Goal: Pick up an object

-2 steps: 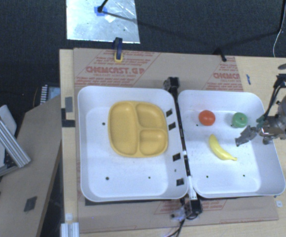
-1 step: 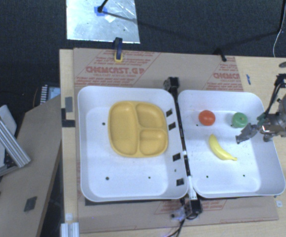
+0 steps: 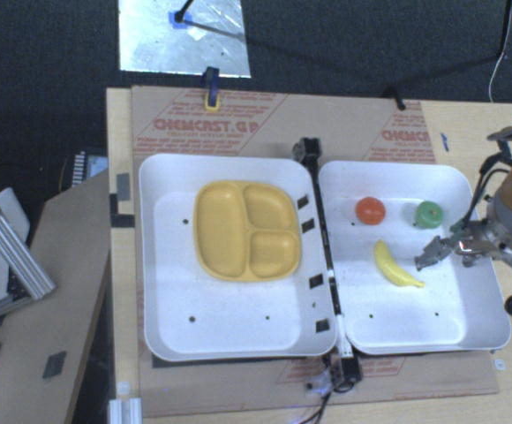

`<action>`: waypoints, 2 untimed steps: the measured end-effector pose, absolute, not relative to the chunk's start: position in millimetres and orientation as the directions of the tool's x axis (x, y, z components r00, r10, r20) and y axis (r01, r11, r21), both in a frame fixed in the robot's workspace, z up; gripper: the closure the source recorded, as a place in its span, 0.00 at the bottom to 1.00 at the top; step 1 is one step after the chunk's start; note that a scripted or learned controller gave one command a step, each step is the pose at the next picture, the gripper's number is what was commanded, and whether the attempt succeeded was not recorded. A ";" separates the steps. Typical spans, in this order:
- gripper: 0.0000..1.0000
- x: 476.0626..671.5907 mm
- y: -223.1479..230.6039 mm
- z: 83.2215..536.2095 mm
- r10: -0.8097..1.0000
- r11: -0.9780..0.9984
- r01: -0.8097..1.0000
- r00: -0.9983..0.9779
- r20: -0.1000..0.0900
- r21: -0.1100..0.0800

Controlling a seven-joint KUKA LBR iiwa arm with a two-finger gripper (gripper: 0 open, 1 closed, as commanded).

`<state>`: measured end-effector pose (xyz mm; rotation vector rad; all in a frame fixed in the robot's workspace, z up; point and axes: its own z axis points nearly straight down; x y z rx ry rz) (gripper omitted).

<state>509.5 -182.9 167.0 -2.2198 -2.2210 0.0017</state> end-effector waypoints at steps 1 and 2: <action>0.00 510.8 -193.0 114.8 1.000 0.000 1.000 0.000 0.001 -0.002; 0.00 515.4 -194.8 89.5 1.000 -0.001 1.000 0.001 -0.003 0.012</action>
